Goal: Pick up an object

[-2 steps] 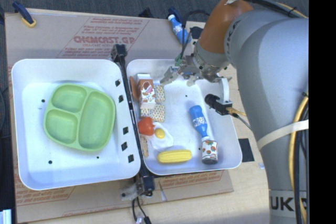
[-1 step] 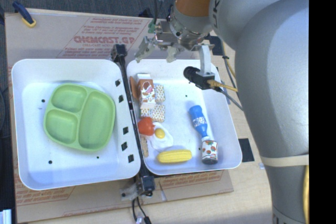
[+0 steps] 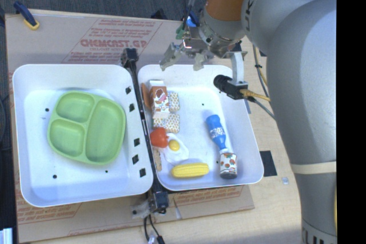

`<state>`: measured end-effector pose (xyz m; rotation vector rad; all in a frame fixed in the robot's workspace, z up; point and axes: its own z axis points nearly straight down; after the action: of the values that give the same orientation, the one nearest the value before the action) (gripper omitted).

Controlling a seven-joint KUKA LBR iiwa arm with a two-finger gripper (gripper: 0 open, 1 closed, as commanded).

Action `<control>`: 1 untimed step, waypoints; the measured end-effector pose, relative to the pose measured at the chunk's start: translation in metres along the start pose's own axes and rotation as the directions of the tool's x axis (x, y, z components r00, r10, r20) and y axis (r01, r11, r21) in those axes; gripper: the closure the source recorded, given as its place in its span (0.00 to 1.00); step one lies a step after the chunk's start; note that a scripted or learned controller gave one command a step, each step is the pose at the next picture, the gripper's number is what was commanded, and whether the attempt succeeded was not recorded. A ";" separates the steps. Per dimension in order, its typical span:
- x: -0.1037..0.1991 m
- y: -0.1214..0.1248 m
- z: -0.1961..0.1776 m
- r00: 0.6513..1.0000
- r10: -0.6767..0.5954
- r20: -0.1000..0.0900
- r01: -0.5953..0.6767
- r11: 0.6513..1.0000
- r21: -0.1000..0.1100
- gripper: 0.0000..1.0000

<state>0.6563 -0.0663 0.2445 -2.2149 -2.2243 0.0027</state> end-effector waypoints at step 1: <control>0.007 0.000 -0.092 1.000 -0.002 0.001 0.002 1.000 -0.004 0.00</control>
<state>0.6567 -0.0592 0.3363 -2.2149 -2.2297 -0.0006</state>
